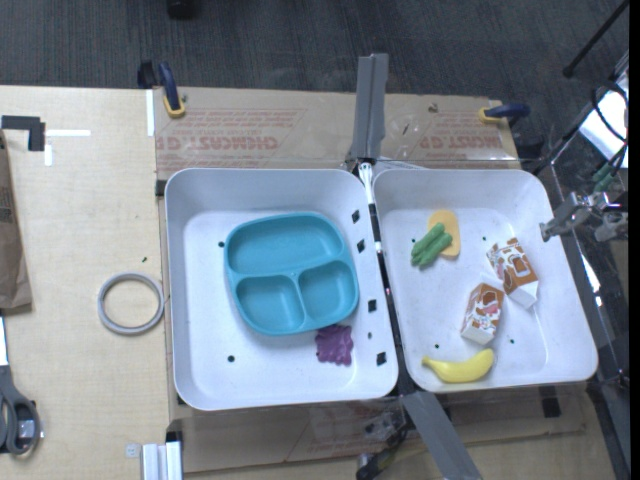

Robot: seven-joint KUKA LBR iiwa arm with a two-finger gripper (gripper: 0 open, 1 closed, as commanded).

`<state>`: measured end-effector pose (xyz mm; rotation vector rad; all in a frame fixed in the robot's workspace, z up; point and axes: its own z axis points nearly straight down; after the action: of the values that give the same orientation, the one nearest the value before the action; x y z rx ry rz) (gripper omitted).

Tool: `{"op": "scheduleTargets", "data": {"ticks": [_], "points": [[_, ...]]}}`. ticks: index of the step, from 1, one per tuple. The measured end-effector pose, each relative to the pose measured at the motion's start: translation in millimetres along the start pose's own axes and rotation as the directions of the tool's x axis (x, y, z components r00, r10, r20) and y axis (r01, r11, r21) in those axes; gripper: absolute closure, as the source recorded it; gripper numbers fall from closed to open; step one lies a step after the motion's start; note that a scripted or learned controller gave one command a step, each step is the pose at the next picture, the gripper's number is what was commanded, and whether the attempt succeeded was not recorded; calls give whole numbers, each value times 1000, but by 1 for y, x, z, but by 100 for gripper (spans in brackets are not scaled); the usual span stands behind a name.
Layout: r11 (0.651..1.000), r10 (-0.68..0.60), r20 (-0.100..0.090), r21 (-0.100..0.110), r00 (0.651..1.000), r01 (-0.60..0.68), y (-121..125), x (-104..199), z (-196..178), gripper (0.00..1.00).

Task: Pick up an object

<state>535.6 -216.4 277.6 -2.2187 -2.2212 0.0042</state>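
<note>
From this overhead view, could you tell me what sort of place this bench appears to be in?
Probably a robotics lab's picking station. Two white bins sit clamped to a wooden bench, holding toy items such as a banana and a blue divided plate, with a tape roll beside them.

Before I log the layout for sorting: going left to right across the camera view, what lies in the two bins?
Blue divided tray → purple grapes → green vegetable → banana → lower carton → upper carton.

Right bin's (pixel 560 268) middle lies open between cartons (pixel 500 288) and wall.
</note>
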Motion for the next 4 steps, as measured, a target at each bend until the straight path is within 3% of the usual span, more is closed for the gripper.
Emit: {"op": "scheduleTargets", "data": {"ticks": [1, 2, 3, 4], "points": [[835, 549, -7, -12, 835, -550, 83, -3, 130, 0], [934, 358, 1, -3, 934, -358, 124, 25, 33, 0], [957, 290, 1, 0, 957, -290, 123, 26, 102, 0], [990, 140, -1, -3, 990, -140, 34, 28, 186, 0]]}}
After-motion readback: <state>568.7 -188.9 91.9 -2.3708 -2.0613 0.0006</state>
